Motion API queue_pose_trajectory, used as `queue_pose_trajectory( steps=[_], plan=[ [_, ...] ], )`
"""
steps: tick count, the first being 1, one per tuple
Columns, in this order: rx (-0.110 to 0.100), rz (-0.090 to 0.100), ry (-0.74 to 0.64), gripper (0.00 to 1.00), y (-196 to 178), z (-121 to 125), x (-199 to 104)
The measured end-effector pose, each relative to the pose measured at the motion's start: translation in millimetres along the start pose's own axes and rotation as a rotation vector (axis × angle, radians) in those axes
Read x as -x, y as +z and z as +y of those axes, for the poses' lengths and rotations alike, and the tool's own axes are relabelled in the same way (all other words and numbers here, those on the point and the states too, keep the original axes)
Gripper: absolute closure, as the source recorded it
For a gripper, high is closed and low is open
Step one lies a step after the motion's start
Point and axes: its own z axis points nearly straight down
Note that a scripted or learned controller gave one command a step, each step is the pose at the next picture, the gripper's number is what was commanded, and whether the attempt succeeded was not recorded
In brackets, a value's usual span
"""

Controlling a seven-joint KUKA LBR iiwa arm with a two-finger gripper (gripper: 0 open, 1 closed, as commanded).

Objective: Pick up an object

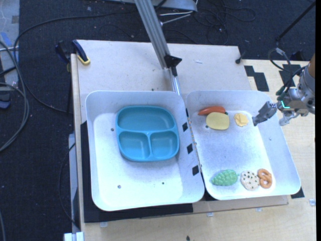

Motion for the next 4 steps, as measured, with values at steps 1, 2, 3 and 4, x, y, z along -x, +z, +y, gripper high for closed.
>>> queue_pose_trajectory(
  steps=[1,2,3,4],
  plan=[
    [0.002,0.000,0.000,0.00,-1,0,0],
    [-0.004,0.002,0.001,0.00,63,2,-1],
    [-0.003,0.001,0.001,0.00,107,-1,-1],
    [-0.004,0.002,0.001,0.00,170,1,3]
  ],
)
